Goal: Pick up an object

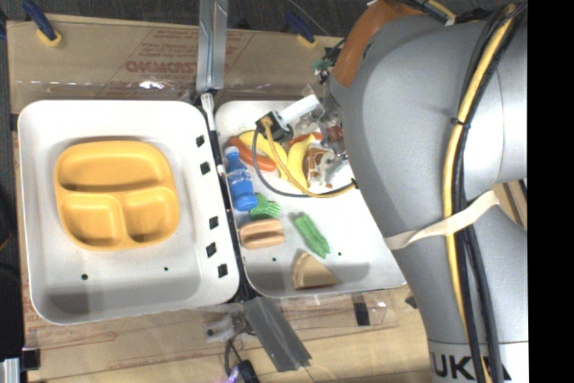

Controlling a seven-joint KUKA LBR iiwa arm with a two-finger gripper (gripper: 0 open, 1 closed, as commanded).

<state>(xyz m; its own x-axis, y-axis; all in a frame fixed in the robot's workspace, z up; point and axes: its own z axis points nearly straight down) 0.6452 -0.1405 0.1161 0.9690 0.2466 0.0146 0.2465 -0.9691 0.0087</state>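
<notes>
A: Gripper [325,159] hangs low over the far part of the right bin [359,260], under the grey arm [421,112]. Whether it is spread or pinching, I cannot tell; the wrist and cables hide it.

B: What lies beneath it?

A: A heap of toy food: a banana [289,164], an orange sausage [260,155], and a brown and white piece [317,164] just beside the gripper. I see nothing clearly lifted.

B: And the rest of that bin?

A: A blue bottle [239,181] lies along the left wall. Near it sits a small green piece [265,209], then a hot dog [262,234], a green pickle [311,233], and a tan wedge [309,272] at the near edge.

B: The left bin [40,193]?

A: It bears a yellow tray [117,191] with three compartments, lying flat in the middle.
</notes>
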